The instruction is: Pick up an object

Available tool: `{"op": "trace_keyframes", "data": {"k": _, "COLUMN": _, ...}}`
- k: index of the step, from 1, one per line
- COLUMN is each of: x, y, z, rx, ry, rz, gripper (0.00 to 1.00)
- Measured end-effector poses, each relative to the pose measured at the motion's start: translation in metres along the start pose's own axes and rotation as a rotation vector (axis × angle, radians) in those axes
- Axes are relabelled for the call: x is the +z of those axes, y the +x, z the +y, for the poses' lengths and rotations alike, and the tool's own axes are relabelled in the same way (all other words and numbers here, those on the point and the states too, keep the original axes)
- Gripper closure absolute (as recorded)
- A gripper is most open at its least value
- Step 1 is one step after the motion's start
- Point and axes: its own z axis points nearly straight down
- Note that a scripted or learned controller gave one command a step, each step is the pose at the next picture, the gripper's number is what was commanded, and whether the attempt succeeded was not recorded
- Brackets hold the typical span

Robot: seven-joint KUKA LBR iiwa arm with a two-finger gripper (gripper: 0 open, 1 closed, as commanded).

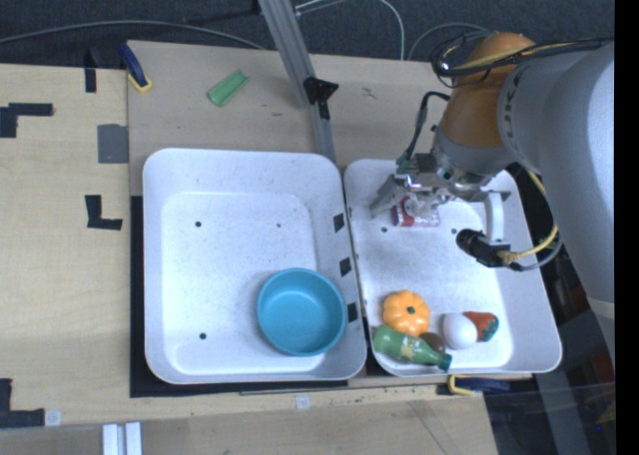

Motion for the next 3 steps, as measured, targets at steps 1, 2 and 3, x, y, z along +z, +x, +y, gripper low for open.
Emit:
{"op": "trace_keyframes", "data": {"k": 1, "x": -0.013, "y": 0.001, "z": 0.001, "rx": -0.001, "ry": -0.004, "rz": 0.001, "gripper": 1.00}}
{"op": "trace_keyframes", "data": {"k": 2, "x": -0.059, "y": 0.000, "z": -0.006, "rx": 0.001, "ry": -0.010, "rz": 0.001, "gripper": 1.00}}
{"op": "trace_keyframes", "data": {"k": 3, "x": -0.123, "y": -0.001, "z": -0.005, "rx": 0.000, "ry": -0.013, "rz": 0.000, "gripper": 1.00}}
